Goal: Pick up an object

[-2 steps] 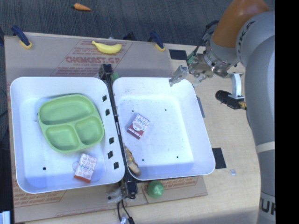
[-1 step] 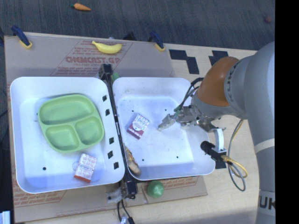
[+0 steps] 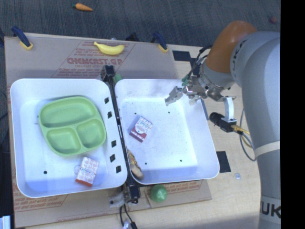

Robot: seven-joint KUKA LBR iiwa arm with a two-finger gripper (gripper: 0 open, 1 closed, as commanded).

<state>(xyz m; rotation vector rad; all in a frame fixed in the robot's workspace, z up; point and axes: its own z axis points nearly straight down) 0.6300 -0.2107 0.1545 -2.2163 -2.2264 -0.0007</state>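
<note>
A small red and white carton (image 3: 142,129) lies in the right bin (image 3: 190,151), left of its middle. A tan, lumpy object (image 3: 135,166) rests in that bin's front left corner against the divider. In the left bin (image 3: 24,142) there is a green divided plate (image 3: 72,124), and a second red and white carton (image 3: 87,171) lies in front of it. My gripper (image 3: 182,98) hangs over the right bin's far right part, well behind and to the right of the first carton. It is open with nothing between its fingers.
A yellow banana (image 3: 109,47) lies on the cardboard behind the bins. A green ball (image 3: 158,192) sits on the bench in front of the right bin. Blue clamps (image 3: 21,37) grip the cardboard's back edge. An orange carrot (image 3: 83,6) lies on the floor beyond.
</note>
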